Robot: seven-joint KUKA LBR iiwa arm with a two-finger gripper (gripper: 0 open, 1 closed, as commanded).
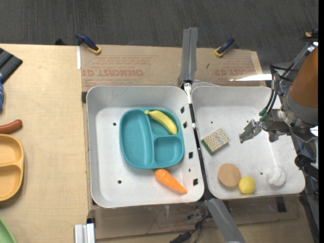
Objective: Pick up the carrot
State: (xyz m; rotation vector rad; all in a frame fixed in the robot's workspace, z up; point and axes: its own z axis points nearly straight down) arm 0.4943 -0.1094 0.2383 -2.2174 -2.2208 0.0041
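carrot point(170, 181) in left bin point(101, 151), beside teal plate point(136, 140)

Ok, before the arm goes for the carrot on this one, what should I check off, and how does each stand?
1. Carrot in view and unobstructed from above: ok; it lies in the left bin.
2. Carrot free of the teal tray: not ok; its blunt end sits at the tray's lower edge.
3. Room beside the carrot: cannot tell; it lies near the bin's lower right corner.
4. Gripper over the carrot: not ok; it hangs over the right bin, beyond the sponge.
5. Gripper carrying nothing: ok.
6. Banana out of the way: ok; it lies in the tray's top compartment, apart from the carrot.
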